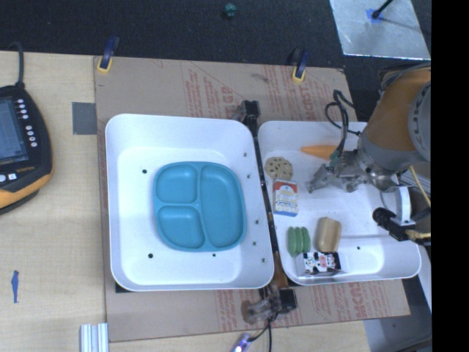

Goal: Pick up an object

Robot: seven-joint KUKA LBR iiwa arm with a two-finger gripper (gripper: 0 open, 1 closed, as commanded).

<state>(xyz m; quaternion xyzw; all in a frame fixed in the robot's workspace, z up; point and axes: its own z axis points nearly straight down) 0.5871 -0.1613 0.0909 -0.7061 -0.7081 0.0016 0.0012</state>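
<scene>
In the right bin [381,262] the gripper [320,180] hangs low over bare white floor, its grey arm [392,134] reaching in from the right. The fingers [316,182] point left with a small gap between their tips, and nothing sits in that gap. Just above them lies the orange carrot [318,151], close to the bin's far wall. To their left there's the round cookie [278,168], and below it the small red-and-white carton [285,198], both hugging the bin's left edge. Further toward the near rim: a green pod [297,240], a tan bread roll [327,234] right beside it, and a black-and-white packet [322,262] pressed against the near wall. There's open floor between the fingers and that near cluster, and more along the right side. Over in the left bin [124,196], a blue divided plate [198,205] sits mid-floor with white margin all round. A handheld controller [18,145] rests on the desk [51,270] at far left.
</scene>
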